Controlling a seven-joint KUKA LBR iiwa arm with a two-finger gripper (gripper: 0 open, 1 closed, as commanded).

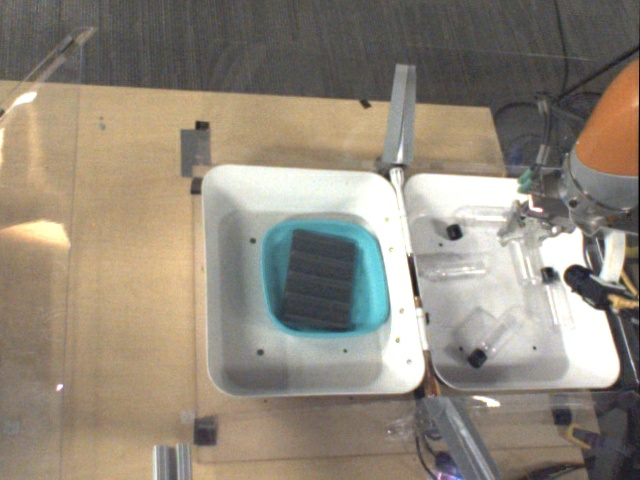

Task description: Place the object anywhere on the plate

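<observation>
Looking down on the tabletop [110, 268], we saw the dark ridged object [320, 278] lying flat on the teal plate [372, 288] in the left bin [230, 348], so placing seemed done, while the pincer [530, 218] hung over the right bin [590, 363], grip unreadable.

Bench [100, 298]: pale wood look, smooth, a soft glare at its 9 o'clock side.
Bins [225, 268]: white plastic, smooth, faint sheen.
Plate [372, 298]: turquoise plastic, glossy.
Block [320, 278] on plate: dark grey, matt, ribbed.
Clear pieces [495, 328] in the 3 o'clock bin: see-through plastic, shiny, black caps.
Floor [250, 18] at 12 o'clock: grey carpet, rough weave.
Arm [610, 128]: orange band, smooth, satin.
</observation>
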